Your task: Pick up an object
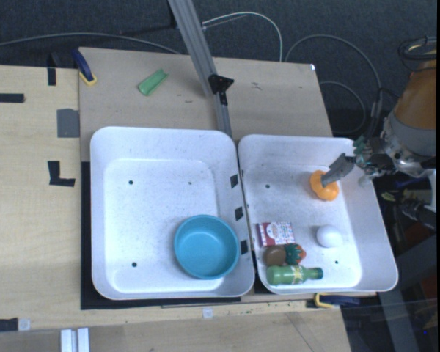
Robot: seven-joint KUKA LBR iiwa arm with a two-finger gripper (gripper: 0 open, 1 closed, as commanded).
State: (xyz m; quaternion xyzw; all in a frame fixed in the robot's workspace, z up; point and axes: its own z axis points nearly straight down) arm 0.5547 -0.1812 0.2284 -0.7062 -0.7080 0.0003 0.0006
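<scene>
The nearest thing to the gripper is a small orange object, rounded and bright, lying in the upper right part of the right bin. Lower in the same bin sit a white ball, a red-and-white packet, a brown rounded item touching a small red and green piece, and a green bottle lying on its side along the bottom wall. The left bin holds a blue bowl upright in its lower right corner. Both bins are shallow, white and speckled, set side by side on a pale wooden bench marked with black tape pieces; a green block lies on the board in the upper middle of the frame, a grey pole slants down toward the bins' shared edge, and dark carpet with thin cables (looping across the top) fills the background. The arm enters at the right edge, its orange band showing, and the dark grey tool tip slants down-left, ending just above and touching or nearly touching the orange object's upper right; whether the tool is spread or closed I cannot tell, and nothing is seen gripped in it.
</scene>
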